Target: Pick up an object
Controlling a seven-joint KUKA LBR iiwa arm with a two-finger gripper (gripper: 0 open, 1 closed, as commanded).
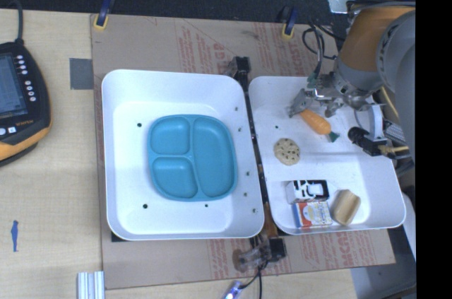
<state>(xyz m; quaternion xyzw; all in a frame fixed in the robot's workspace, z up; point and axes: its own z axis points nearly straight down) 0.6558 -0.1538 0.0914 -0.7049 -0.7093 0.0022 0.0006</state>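
Observation:
My gripper hangs over the far part of the right bin, its grey fingers spread open. An orange toy carrot with a green tip lies right under and just in front of the fingers, not visibly clamped between them. A round speckled cookie sits a little to the carrot's near left. At the bin's near edge are a black-and-white box, a red and blue packet and a tan bread-like piece.
The left bin holds a blue divided plate. A teach pendant lies at the bench's left edge. Clamps join the bins at the far side, and the arm's cables loop above the right bin.

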